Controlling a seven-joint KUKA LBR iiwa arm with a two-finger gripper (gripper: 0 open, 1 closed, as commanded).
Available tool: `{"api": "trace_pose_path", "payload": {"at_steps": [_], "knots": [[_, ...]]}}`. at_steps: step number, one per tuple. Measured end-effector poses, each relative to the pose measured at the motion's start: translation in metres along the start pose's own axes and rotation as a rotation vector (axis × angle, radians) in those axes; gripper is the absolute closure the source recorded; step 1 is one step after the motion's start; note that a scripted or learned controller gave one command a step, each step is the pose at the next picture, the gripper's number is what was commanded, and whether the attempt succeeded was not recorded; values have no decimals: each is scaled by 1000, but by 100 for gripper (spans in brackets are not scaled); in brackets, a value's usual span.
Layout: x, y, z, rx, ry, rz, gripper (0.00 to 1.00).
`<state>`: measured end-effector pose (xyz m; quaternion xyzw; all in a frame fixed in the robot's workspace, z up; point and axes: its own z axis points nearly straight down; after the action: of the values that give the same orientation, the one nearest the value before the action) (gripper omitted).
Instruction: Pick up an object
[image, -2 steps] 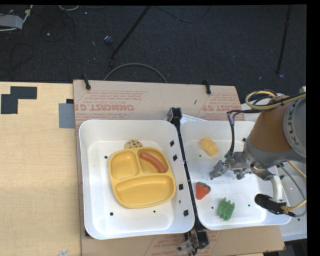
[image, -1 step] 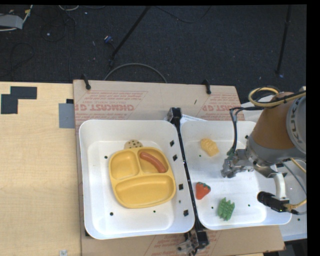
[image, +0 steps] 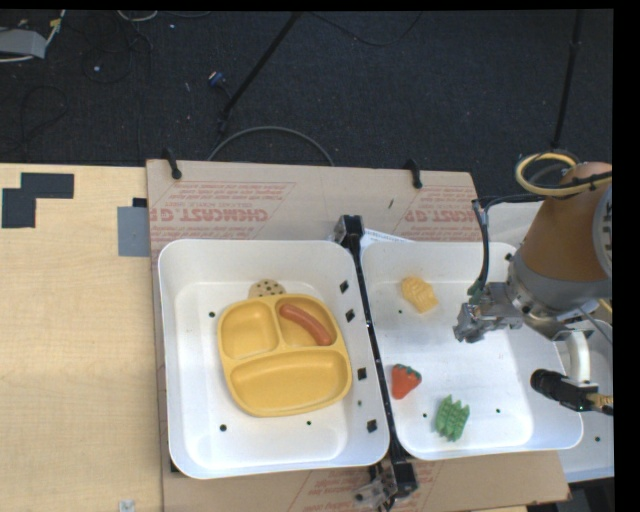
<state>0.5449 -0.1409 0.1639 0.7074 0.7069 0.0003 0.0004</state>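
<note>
Pincer (image: 472, 328): right bin's (image: 500, 440) right side; state, cannot tell.
Yellow toy (image: 419, 294): nearest, just left of pincer, apart.

Dark floor (image: 420, 90) with cables, wooden bench (image: 70, 380), perhaps plywood

Bench (image: 70, 350) w/ two white bins (image: 190, 300)

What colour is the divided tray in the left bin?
Yellow tray, seen in the camera view.
</note>
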Motion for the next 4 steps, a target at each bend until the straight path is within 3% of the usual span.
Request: {"api": "trace_pose_path", "payload": {"at_steps": [1, 3, 4], "knots": [[-1, 1, -53, -2, 0, -2, 100], [107, -2, -56, 5, 3, -6, 100], [153, -17, -53, 7, 2, -5, 100]]}}
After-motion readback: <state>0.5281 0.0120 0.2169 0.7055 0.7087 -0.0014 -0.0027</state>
